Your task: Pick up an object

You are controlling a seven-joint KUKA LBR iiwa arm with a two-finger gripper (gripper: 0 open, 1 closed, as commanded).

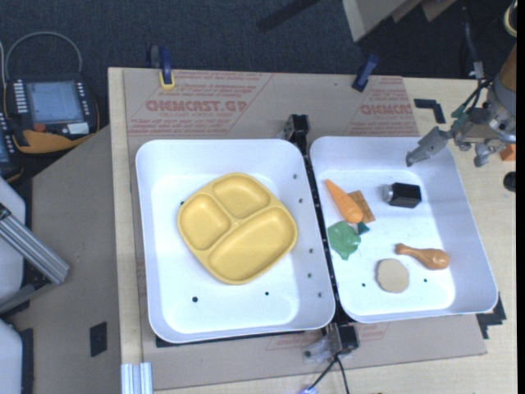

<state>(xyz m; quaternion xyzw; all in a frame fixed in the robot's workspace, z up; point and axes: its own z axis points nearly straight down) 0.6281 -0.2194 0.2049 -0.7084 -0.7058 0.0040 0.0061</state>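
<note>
The right bin (pixel 469 235) holds several small objects. An orange carrot (pixel 343 199) lies at its left beside a tan brown piece (pixel 363 208). Below them sits a green leafy piece (pixel 344 240). A black block (pixel 404 194) rests near the middle, with a brown drumstick (pixel 425 256) and a round beige disc (pixel 393 276) toward the front. My gripper (pixel 447 156) hangs open over the bin's far right corner, above and to the right of the black block, with nothing between its fingers.
The left bin (pixel 156 179) carries a yellow divided plate (pixel 238 226). A black clamp strip (pixel 316 220) runs between the two bins. A teach pendant (pixel 51 105) lies off the bench at the left.
</note>
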